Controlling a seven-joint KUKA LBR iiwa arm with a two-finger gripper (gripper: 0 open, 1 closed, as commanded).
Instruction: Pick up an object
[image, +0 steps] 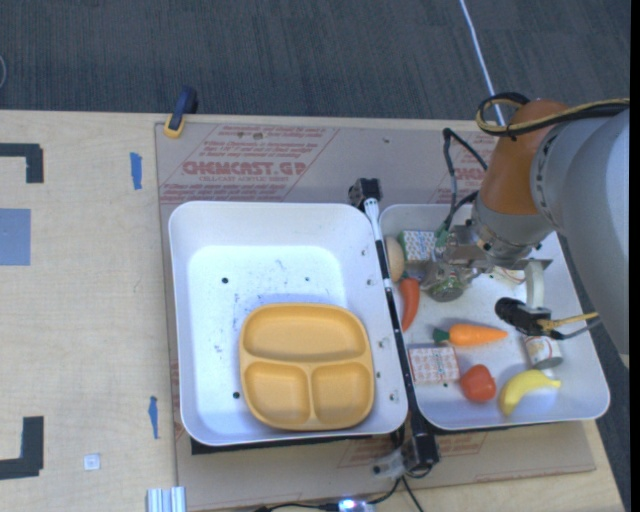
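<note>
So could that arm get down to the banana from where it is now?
Probably yes. The banana lies uncovered near the front corner of the right bin, with only a red tomato-like toy beside it, and the gripper hangs over the same bin.

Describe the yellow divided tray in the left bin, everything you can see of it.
The yellow divided tray looks like matte plastic, a rounded rectangle with three compartments: one long one along its far side and two smaller ones on its near side. It lies flat and upright on the floor of the left bin, toward the near right corner, its right edge close to the bin's wall.
</note>
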